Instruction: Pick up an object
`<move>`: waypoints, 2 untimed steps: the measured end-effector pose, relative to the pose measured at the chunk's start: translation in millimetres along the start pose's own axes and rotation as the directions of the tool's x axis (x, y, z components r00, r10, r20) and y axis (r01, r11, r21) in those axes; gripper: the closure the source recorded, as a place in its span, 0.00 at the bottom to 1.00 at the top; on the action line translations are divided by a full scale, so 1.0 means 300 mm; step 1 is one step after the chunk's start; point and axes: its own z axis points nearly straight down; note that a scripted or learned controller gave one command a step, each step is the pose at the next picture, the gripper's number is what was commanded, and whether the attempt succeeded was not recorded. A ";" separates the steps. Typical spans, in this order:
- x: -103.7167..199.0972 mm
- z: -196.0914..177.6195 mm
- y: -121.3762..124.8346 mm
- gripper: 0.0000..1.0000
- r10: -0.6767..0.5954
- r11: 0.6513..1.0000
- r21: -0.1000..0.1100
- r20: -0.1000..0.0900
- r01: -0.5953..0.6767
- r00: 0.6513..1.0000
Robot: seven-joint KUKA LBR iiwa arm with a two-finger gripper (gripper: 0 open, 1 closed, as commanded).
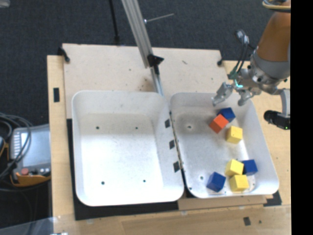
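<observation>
Blocks are what we find in the right bin (261,146), 7 of them, and we take them from the near edge outward. Nearest us, close to the front rim, a blue block (215,181) sits beside a yellow block (239,182), and just behind that pair a second yellow block (234,167) touches another blue block (249,166). Further back, a yellow block (234,134) lies alone near the middle of the bin. Beyond it an orange block (219,123) and a blue block (227,114) rest against each other, the blue one on the far side. Above and behind these 2, the gripper (232,96) hangs over the far end of the right bin with its 2 fingers spread apart and nothing between them; it touches no block. The grey arm with its orange band (275,35) rises away toward the right. To the left, we see the left bin (78,131) lying alongside, rim to rim with the right one. At the far side of the bench, a slanted metal pole (139,28) stands behind both bins.
</observation>
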 end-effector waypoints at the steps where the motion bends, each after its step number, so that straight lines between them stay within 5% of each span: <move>1: -0.001 -0.009 0.003 0.00 -0.001 1.000 -0.004 0.002 0.001 1.000; 2: -0.013 0.188 0.026 0.00 0.002 1.000 0.000 0.002 -0.002 1.000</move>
